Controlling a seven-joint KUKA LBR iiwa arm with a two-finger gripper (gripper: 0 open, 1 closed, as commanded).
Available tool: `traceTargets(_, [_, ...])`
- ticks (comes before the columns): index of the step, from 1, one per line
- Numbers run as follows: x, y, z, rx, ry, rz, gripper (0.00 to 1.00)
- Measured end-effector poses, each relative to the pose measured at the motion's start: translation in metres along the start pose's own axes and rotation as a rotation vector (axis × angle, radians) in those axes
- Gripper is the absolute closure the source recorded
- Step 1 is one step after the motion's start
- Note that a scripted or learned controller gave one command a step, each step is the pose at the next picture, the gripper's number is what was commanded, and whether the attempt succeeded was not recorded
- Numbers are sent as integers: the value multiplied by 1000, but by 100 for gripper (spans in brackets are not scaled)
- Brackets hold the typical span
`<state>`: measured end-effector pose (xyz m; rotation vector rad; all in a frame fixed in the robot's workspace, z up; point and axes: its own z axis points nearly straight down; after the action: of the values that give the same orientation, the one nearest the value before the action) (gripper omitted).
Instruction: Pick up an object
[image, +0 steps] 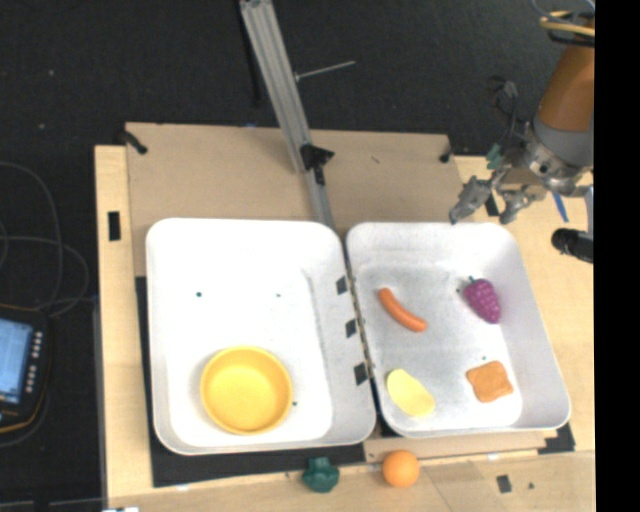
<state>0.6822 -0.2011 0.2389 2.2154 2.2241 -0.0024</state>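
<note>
I've got the gripper (487, 207) hovering over the right bin's (440, 240) far rim, jaws apart, holding nothing. The nearest pick is the purple grapes (482, 298), just nearer than it; I'd centre over them before descending, well clear of the bin wall

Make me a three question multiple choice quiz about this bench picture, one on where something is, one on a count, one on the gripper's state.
1. Where is the yellow bowl?
A. left bin
B. right bin
C. on the bench, in front of the bins

2. How many things lie in the right bin?
A. two
B. four
C. six

3. The gripper is:
A. holding the purple grapes
B. open, holding nothing
C. holding the bowl

Answers: 1 A, the bowl sits in the left bin, at its front. 2 B, the orange sausage, purple grapes, yellow piece and orange block. 3 B, its fingers are spread, with nothing between them, above the bin's far rim.
</note>
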Motion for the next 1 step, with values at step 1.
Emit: traceTargets(1, [0, 0, 0, 1, -1, -1, 0])
